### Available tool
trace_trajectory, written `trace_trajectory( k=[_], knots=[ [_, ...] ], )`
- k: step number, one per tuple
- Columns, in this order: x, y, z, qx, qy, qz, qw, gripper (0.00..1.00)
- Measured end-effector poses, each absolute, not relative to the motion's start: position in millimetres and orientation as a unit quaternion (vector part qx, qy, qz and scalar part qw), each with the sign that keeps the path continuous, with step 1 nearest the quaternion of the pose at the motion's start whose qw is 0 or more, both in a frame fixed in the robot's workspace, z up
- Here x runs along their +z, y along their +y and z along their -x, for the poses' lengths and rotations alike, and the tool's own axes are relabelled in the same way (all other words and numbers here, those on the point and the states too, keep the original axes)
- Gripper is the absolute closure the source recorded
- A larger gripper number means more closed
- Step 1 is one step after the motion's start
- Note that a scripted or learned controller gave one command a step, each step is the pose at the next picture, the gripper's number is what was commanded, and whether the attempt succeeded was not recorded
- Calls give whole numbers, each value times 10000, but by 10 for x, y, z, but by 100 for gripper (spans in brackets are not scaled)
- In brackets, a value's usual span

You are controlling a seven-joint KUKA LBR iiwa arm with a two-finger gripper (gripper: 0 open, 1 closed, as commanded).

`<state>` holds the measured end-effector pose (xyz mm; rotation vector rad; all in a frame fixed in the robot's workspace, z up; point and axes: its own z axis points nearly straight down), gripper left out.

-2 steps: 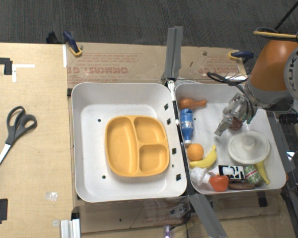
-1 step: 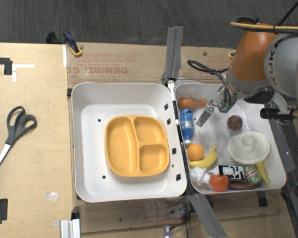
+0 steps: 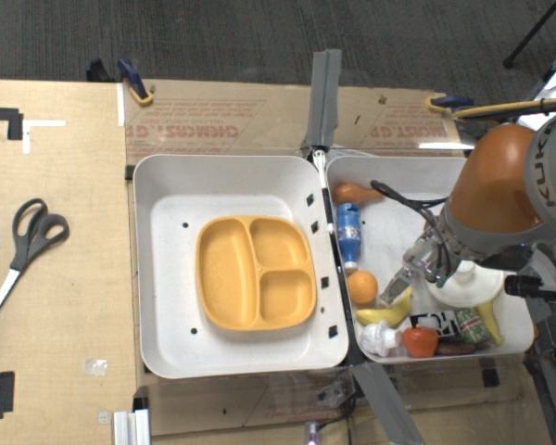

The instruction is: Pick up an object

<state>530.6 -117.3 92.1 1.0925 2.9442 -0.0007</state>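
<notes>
The right bin (image 3: 394, 162) holds several small things. Along its left wall lie a blue bottle (image 3: 349, 233), an orange ball (image 3: 361, 286) and an orange carrot-like piece (image 3: 357, 193). A banana (image 3: 382, 314), a white crumpled item (image 3: 378, 339) and a red tomato (image 3: 421, 341) crowd the near corner. My gripper (image 3: 400, 287) hangs low in this bin, tilted down-left, just above the banana and right of the orange ball. I see nothing clearly held in it.
The left bin (image 3: 162, 248) holds a yellow divided plate (image 3: 256, 273). A white round object (image 3: 468, 286), a printed packet (image 3: 445, 323) and a green piece (image 3: 489, 324) lie under the arm. Scissors (image 3: 28, 239) rest on the bench at the left.
</notes>
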Motion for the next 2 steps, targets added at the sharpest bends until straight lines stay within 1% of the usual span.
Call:
trace_trajectory(
  k=[1,2],
  knots=[
    [1018,-1179,-5320,3,9372,-3487,24,100],
    [2125,-2052,-5606,-4,9718,-2358,22,100]
  ],
)
